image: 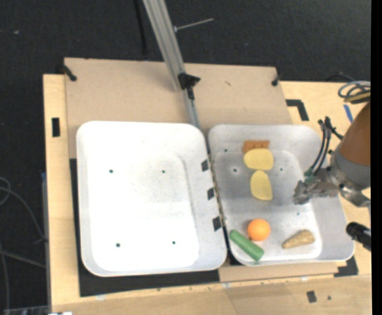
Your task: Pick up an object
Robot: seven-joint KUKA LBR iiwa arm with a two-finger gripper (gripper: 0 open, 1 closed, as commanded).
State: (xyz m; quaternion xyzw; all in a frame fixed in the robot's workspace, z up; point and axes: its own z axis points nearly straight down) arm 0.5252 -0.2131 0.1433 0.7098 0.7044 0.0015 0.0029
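The right bin [322, 241] holds several objects. Two pale yellow pieces lie in its middle, one [258, 159] behind the other [262, 186], with a small orange-brown block [256, 145] at the back. An orange ball [258, 230] and a green cylinder [246, 246] rest near the front left corner, and a tan cone-shaped piece [298, 239] sits at the front right. My gripper [302, 194] hangs over the bin's right part, to the right of the front yellow piece and apart from it. I see nothing in it.
The left bin [142, 195] lies beside the right one, sharing a middle edge with black clips. A slanted metal pole [168, 38] rises behind the bins. Cables [355, 92] lie at the bench's right rear.
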